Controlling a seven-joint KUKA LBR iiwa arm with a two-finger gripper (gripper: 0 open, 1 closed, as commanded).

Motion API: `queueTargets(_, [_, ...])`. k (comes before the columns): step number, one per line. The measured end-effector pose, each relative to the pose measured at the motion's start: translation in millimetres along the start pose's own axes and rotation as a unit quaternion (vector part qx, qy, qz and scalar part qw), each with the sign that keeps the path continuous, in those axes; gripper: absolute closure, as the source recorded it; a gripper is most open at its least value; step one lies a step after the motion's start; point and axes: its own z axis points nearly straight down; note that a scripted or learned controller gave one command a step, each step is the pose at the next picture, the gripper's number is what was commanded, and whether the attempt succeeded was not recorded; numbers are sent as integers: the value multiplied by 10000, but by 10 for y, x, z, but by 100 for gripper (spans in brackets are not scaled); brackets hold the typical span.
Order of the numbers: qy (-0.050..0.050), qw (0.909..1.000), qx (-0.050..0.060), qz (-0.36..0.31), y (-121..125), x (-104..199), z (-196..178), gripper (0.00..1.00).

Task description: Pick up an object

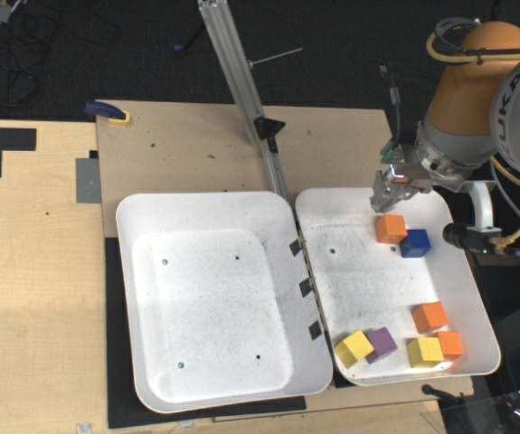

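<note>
Claw [392, 191]: small metallic fitting below the arm's [472, 89] rounded orange band and grey wrist, poised over the far end of the right bin [350, 269]. Whether its fingers are spread or closed I cannot tell; they are too small and blurred. No block is visibly held between them.

Just below the claw, nearly touching its tip, sits an orange cube [390, 229], matte, foam-like, with soft edges. A blue cube [414, 242], slightly smaller, touches that orange one on the side toward the arm.

Well away from the claw, at the near end of the same bin, lies a loose cluster: yellow cube [354, 346] touching a purple cube [382, 342]; further toward the arm side, a second yellow cube [424, 352] beside an orange block [450, 344], with another orange cube [430, 316] just above them.

Both bins are shallow white plastic trays with rounded corners and a faintly speckled floor. The left bin [142, 233] lies well to the far side of the claw, across the black clips [306, 287] joining the two rims.

Desk [187, 152]: flat brown board, pale wood panels beyond. A ribbed aluminium rail [240, 80] slants across the desk to the left of the claw.
</note>
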Motion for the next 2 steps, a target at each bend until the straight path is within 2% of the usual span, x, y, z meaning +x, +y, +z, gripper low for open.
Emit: queueTargets(2, [-4,10000,13,-6,-180,976,180,100])
